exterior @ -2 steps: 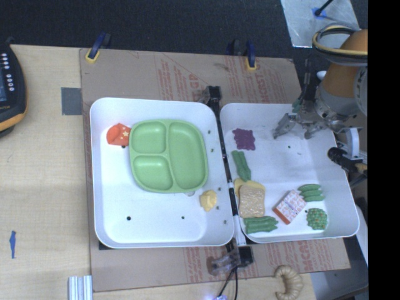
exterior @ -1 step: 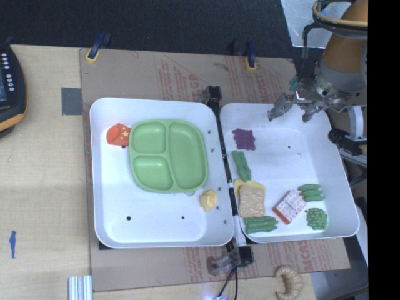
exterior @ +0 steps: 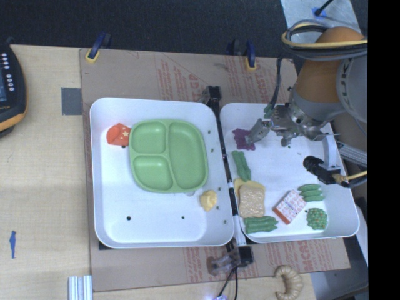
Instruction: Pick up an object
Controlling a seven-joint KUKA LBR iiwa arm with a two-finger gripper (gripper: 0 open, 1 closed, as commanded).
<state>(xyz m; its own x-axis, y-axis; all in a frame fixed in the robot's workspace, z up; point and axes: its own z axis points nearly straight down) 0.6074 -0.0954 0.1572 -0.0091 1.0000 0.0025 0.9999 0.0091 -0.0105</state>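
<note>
While the left bin (exterior: 106, 217) holds a green plate (exterior: 169, 155), I see my gripper (exterior: 265, 129), fingers spread, just beside the right bin's (exterior: 340, 227) purple toy (exterior: 242, 139).

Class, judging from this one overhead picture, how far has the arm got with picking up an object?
Done: the gripper has reached the right bin, next to the purple toy. In hand: nothing shows between its fingers, so no grasp is confirmed. Left: closing on an item and lifting it; the bread slice, green beans and red packet lie untouched.
</note>
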